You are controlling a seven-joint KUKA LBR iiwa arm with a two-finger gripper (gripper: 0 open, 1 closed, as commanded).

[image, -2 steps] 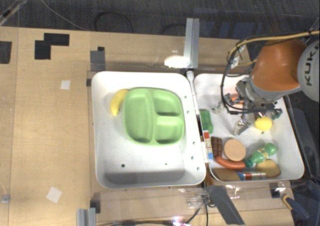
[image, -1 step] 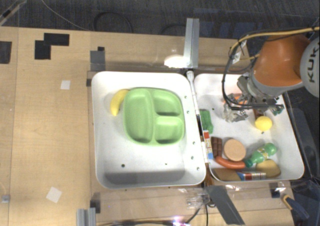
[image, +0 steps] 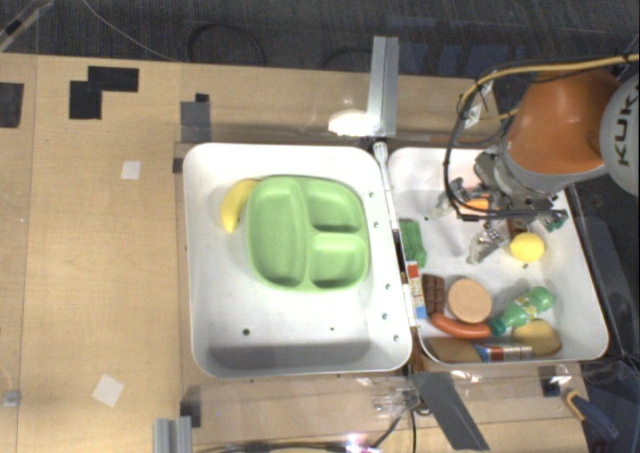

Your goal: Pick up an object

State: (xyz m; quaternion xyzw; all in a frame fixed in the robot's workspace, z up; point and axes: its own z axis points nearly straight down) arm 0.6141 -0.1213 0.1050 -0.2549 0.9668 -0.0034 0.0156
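**Overhead, the arm hangs above the right bin's clutter**

Partly legible on the arm's grey casing at the frame's right edge are the letters "KU"; no other writing can be read. A pale wooden table (image: 90,271) carries black square markers at upper left and two white bins side by side, with dark carpet across the top of the frame. Lying in the left bin (image: 290,346) are a green divided tray (image: 305,231) and a banana (image: 234,204) touching the tray's left edge. Toys sit mostly along the lower side of the right bin (image: 575,271): a lemon (image: 527,247), a round tan disc (image: 469,299), a sausage (image: 460,325), a green bottle (image: 520,308) and a green bar (image: 411,242). Near the bin's upper middle is the gripper (image: 487,241), the lemon just beside it to the right. Whether it is parted or clenched I cannot tell; nothing visibly sits between its tips.
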